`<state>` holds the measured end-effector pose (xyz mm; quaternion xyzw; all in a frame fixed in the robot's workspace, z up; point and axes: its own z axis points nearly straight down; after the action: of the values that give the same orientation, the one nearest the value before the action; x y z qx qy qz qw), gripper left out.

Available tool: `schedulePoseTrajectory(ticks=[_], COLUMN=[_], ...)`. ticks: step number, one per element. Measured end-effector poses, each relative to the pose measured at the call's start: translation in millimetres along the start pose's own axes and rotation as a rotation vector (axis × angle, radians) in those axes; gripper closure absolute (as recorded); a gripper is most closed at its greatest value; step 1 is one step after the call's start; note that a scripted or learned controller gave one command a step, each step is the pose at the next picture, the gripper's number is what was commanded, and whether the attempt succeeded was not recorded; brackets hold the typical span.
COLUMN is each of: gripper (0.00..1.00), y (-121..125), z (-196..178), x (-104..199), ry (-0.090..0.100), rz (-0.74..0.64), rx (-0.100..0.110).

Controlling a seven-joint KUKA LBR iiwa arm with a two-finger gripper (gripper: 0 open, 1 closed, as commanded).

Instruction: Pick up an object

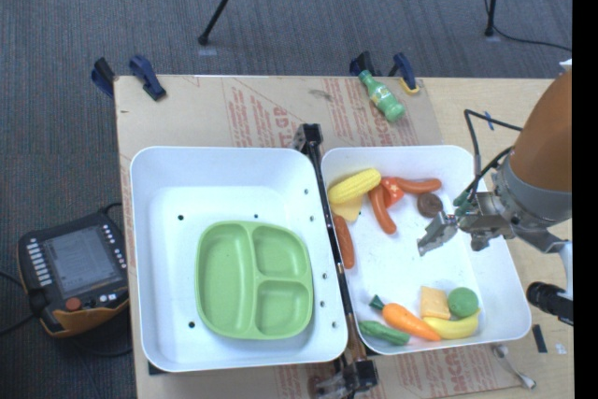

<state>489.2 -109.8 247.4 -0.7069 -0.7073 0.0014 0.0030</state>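
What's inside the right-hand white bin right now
The right bin holds toy food: corn, sausages, a carrot, a banana, a green ball. The hand hangs over its middle, covering some of the floor beneath.

Two white bins [234,165] sit side by side. One green plate [254,279] is here. One green bottle [382,96] and one carrot [409,320] are here too.

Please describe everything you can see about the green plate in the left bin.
The green plate is a light green, plastic-looking tray with rounded corners and three compartments: one long on the left, two smaller on the right. It lies flat, right side up, on the floor of the left bin, slightly toward the near right corner. Its compartments hold nothing, and only the bin floor touches it.
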Motion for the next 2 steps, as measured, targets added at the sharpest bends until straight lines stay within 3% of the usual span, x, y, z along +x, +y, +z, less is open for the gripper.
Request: schedulePoseTrajectory(ticks=[1,2], gripper=[0.0,0.0], y=[78,120], z=[71,161], x=[29,8], ry=[0.0,-0.001], rz=[0.079,0.105], rx=[0.0,0.0])
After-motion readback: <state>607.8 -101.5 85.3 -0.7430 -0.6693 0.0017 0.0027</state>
